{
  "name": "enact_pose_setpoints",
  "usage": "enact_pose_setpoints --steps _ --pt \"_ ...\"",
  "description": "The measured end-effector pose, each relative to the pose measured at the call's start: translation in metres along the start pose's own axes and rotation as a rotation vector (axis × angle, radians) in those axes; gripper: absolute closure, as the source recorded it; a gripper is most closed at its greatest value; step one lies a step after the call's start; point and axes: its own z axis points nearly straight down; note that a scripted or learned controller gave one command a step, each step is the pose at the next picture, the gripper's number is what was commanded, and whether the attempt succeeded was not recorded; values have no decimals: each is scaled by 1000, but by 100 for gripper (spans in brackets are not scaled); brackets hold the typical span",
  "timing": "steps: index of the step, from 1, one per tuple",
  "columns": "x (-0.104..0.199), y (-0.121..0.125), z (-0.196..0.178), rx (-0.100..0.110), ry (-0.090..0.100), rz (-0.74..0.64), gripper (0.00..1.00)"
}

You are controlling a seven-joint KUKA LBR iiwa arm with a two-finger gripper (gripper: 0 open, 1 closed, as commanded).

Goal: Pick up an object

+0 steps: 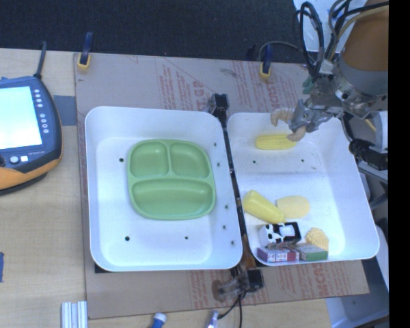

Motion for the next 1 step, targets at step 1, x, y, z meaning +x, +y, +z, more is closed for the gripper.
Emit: enact_pose_setpoints --steps 1 --pt "76 17 3 -1 0 -1 100"
